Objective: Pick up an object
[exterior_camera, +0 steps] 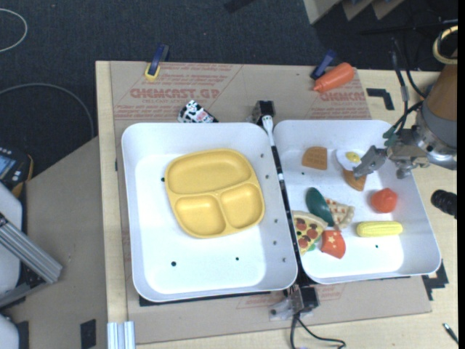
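Observation:
My gripper (383, 169) hangs over the upper right part of the right bin (429, 249), fingers spread open with nothing between them. Its left fingertip (365, 164) is right above a small brown piece (356, 181) and beside a fried egg toy (349, 157). A red tomato (383, 200) lies just below the gripper. Further down is a yellow corn cob (378, 229). A brown toast square (314, 158), a green vegetable (317, 203), a waffle-like cracker (341, 211), a pizza slice (308, 232) and a red piece (333, 245) fill the bin's left half.
The left bin (145, 260) holds a yellow divided plate (214, 193). On the bench behind the bins lie an orange carrot toy (334, 77), a black-and-white toy (196, 113) and a blue-yellow clamp (155, 63). A black divider strip (276, 173) runs between the bins.

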Controlling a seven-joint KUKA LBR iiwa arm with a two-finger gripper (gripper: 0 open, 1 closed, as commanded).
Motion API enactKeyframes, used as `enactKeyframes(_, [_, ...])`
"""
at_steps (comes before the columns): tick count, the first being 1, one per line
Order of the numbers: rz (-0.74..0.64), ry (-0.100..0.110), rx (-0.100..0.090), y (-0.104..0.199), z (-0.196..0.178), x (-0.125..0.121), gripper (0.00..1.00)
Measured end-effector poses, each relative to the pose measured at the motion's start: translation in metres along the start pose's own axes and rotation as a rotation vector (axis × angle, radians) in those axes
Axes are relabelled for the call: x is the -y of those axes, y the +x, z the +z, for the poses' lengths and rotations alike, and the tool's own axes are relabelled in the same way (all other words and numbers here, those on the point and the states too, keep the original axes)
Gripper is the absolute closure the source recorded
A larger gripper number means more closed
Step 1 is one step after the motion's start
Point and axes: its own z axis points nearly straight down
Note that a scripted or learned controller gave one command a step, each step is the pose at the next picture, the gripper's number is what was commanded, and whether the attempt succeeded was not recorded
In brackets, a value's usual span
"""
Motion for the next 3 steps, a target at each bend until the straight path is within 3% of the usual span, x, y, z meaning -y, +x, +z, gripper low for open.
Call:
enactKeyframes(1, [-0.003, -0.015, 0.003, 0.0, -0.008, -0.003, 0.0])
enactKeyframes(3, [-0.003, -0.007, 0.0, 0.003, 0.08, 0.006, 0.0])
